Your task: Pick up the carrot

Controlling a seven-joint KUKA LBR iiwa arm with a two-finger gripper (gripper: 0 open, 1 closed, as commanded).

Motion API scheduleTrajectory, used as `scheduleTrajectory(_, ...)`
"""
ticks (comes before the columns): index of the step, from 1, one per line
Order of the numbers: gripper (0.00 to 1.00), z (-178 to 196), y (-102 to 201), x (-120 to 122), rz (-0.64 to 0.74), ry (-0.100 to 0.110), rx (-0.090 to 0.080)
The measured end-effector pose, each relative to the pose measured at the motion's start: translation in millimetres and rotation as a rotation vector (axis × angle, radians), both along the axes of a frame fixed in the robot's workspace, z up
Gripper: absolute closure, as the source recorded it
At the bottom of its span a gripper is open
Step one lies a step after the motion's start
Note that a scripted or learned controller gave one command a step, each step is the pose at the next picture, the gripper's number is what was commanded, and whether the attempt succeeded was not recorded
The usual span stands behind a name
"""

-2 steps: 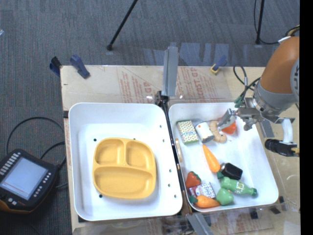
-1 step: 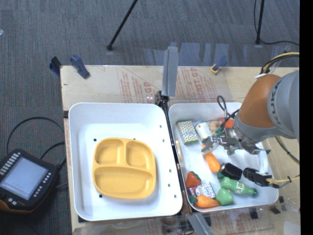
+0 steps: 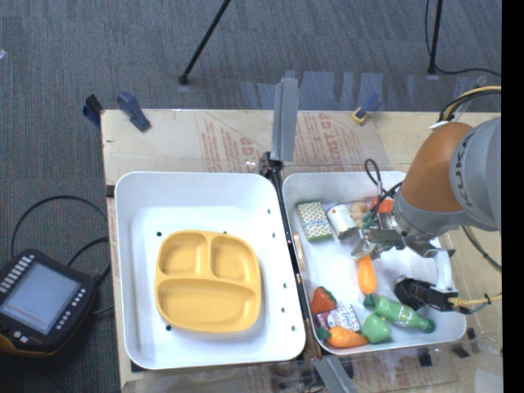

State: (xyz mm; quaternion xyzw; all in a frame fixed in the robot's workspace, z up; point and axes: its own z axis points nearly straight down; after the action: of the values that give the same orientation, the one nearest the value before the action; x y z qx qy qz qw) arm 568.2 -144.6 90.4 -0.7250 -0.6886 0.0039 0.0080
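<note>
Both white bins [image 3: 131,219] are seen in smooth, glossy plastic, and the yellow sectioned plate [image 3: 209,291] is moulded in a duller, satin plastic. The desk [image 3: 196,142] is surfaced in matt, printed cardboard-like board, while the carrot [image 3: 367,276] is finished in smooth, shiny orange plastic.

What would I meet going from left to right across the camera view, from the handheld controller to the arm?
Teach pendant → left bin → yellow divided plate → right bin's green-patterned packet → carrot beneath the gripper → arm's orange band.
</note>
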Motion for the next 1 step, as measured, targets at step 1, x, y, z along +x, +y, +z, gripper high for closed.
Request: scheduleTrajectory(1,1.00,120.2,33.9,34.0,0.025,-0.021,-0.005)
